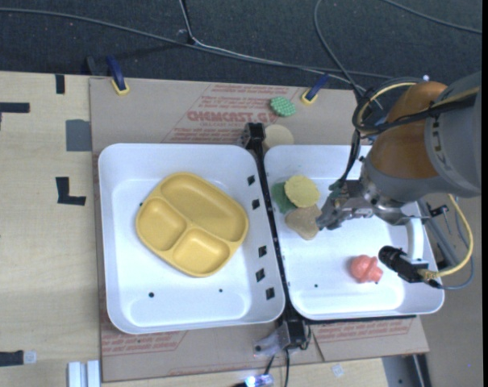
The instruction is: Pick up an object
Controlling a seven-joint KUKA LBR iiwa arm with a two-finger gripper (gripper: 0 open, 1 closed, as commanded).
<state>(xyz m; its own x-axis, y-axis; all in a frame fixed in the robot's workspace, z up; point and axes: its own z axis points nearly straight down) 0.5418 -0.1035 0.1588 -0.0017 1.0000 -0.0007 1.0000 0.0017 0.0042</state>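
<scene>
Fingers (331,214) over tan object (303,223) in right bin (405,301), grip impossible to tell, green piece (279,199) half hidden

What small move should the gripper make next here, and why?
Probably a short descent onto the tan piece, then a close. The gripper sits low in the right bin, right beside that piece, which lies against the yellow piece near the divider. The pink toy lies apart, nearer the front. Nothing visible is between the gripper's tips, so no grasp looks made yet.
</scene>
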